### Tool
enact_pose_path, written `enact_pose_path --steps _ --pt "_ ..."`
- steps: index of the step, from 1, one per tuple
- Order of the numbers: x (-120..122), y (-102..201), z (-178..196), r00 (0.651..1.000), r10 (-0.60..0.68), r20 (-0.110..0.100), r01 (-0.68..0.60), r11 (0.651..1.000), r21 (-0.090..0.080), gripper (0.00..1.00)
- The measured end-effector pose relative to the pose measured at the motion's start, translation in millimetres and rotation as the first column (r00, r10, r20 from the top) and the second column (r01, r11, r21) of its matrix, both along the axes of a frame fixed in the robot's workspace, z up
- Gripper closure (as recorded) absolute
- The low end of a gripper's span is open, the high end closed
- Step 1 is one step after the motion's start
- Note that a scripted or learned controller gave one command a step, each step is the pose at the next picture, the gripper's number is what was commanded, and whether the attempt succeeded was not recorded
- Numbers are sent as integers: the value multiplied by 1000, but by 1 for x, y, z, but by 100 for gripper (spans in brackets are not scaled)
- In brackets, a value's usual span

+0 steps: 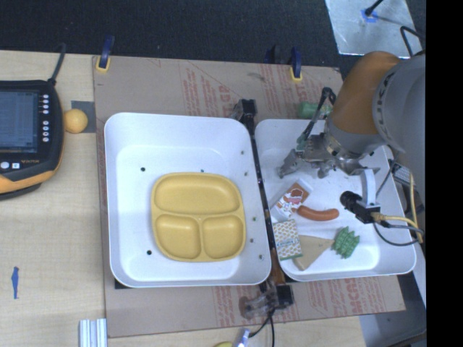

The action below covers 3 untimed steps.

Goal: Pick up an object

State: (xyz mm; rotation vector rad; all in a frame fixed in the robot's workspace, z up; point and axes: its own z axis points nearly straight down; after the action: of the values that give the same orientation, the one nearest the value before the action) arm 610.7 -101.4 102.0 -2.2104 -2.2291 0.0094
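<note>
My gripper [304, 170] hangs over the back part of the right bin [329, 269], fingers spread apart and nothing between them. Just in front of it lies a red and white packet [292, 199], and a reddish sausage [317, 212] rests to that packet's right. Nearer the front are a patterned box [286, 238], a tan wedge [311, 250] and a green toy [346, 242]. None of these touches the gripper.
The left bin [123, 194] holds a yellow divided tray [197, 216]. A control pendant [22, 136] and an orange ball [74, 120] lie on the bench at the left. Clamps sit between the bins at the back [247, 110] and front [269, 298].
</note>
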Motion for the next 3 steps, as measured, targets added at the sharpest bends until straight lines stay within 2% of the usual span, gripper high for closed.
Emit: enact_pose_path --steps 1,2,3 --pt "-82 -30 -10 1000 -4 4 4 1000 1 0" --pt "-3 -77 72 1000 -4 5 4 1000 2 0" --pt "-74 -80 40 1000 -4 1 4 1000 3 0"
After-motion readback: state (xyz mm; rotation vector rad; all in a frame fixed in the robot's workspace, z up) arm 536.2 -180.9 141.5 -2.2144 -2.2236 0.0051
